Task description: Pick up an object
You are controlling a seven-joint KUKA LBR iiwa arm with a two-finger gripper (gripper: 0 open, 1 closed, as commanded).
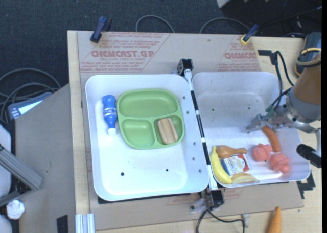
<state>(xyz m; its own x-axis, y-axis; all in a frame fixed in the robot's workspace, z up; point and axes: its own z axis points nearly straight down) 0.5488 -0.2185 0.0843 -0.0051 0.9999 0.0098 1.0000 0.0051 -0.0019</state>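
1. Nearest me, in the right white plastic bin (pixel 240 81), I saw a yellow toy banana (pixel 218 169) curved along the front left corner, with a small white packet with red print (pixel 235 165) just beside it and a tan drumstick-shaped toy (pixel 230 151) above that.
2. Two pink lumpy toys (pixel 271 157) lay near the front right of that bin; I could not make out what they were.
3. An orange carrot-like stick (pixel 271 138) lay tilted just behind the pink toys, its upper end at the tip of the gripper (pixel 258 123).
4. I could not tell how the jaws stood: the grey fingertips blurred into the bin floor, and I saw nothing plainly between them.
5. The grey arm with its orange band (pixel 306 91) was cut off at the right edge.
6. In the left white plastic bin (pixel 143 183) a green three-compartment plastic tray (pixel 148 105) held a tan bread-roll toy (pixel 166 130) in its front right compartment.
7. A blue bottle with a white cap (pixel 109 114) lay just left of the tray.
8. Farthest back, a blue clamp (pixel 99 29) and a yellow-and-blue clamp (pixel 249 34) gripped the bench's far edge.
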